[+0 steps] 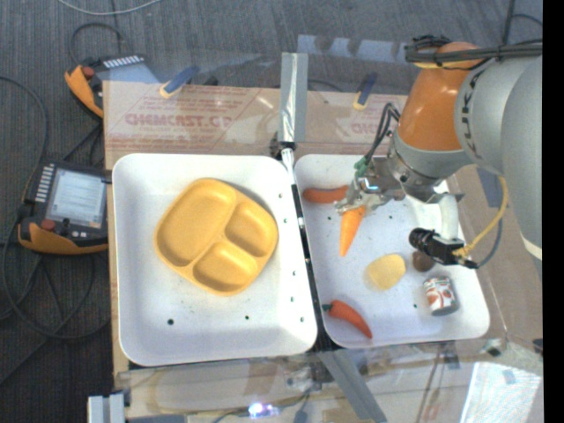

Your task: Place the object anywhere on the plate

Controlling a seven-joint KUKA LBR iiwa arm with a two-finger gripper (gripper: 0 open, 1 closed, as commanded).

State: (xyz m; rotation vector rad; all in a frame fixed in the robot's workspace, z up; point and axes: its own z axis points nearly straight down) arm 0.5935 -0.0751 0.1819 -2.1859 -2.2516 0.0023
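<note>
Yellow sectioned plate [217,234] sits in the left bin [132,324], nothing on it. Right bin [480,324] holds the candidates: toy carrot [350,227], sausage [324,195], pale potato-like piece [385,271], red chili pepper [348,317], small can [440,294].

Claw [363,196] is low over the carrot's thick top end. The carrot hangs point-down from just beneath it, tip near the bin floor. Grip looks to be clamped on the carrot's crown, though it's small and partly masked by the wrist.

Risks, by my reading:
- A hold on the crown alone is shallow; the carrot could swing or slip during the carry.
- The raised rims between the bins could clip the dangling tip if the lift is low.
- The sausage lies just beside the claw and could get nudged.
</note>
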